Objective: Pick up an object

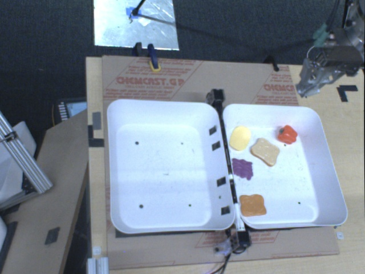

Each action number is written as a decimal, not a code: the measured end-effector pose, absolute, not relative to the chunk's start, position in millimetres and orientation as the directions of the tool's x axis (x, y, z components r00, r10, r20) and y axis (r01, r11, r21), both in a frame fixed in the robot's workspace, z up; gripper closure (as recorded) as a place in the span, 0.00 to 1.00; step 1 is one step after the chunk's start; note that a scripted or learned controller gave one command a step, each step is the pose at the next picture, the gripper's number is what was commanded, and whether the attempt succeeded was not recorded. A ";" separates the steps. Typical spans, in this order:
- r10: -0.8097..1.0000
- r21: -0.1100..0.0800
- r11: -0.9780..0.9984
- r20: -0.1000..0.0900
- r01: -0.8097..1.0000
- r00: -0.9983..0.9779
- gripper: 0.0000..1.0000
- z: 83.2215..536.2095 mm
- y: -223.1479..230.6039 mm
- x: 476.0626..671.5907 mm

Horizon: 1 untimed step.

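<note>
Nearest the lens, an orange toast slice (252, 205) is lying at six o'clock in the right bin (328, 170). Purple grapes (242, 168) are sitting at nine o'clock, a yellow piece (240, 137) at eleven, a tan bread slice (266, 151) near centre, a red pepper (287, 134) at one. Beyond the rim the gripper (308, 83) is hovering — whether spread or pressed together, I cannot tell.

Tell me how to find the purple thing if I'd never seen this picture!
Look at the right-hand white bin, the one holding all the toy foods. Go to its left wall, next to the black divider between the bins, about halfway down. The purple thing lies there, below the yellow piece and above the orange toast; it is the only purple, lumpy-edged item.
</note>
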<state>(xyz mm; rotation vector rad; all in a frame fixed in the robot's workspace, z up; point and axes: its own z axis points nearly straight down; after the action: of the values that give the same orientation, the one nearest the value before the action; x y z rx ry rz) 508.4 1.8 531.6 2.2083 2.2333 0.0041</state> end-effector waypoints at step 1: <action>1.000 0.003 0.014 0.003 1.000 -0.014 1.00 535.1 91.7 485.4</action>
<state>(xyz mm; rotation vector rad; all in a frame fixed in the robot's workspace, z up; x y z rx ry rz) 485.4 91.7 535.1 2.2057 2.2374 0.0067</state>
